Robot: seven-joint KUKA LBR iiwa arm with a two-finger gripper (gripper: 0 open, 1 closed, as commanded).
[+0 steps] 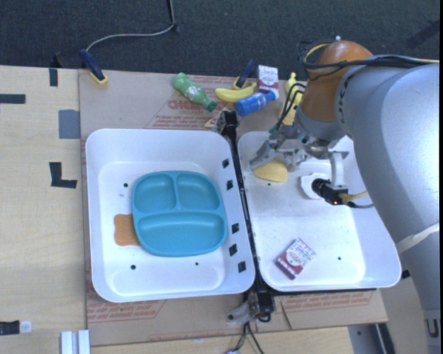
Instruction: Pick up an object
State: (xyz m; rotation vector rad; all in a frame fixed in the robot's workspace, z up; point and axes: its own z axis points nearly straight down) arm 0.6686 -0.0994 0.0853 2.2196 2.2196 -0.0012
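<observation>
Yellow is what you want to watch: a pale yellow object [272, 172] lies in the right bin [332, 279], near its back-left corner, and your gripper [279, 147] hangs directly over it. You cannot tell how the jaws stand; wrist and metal blur together there, and contact with the yellow piece is unclear. Your grey arm [387, 124] hides that bin's back-right part. Nearer you lies a small red packet [295, 257]. Left bin [103, 198]: a blue divided plate [179, 212] covers most of an orange piece [123, 230].
</observation>
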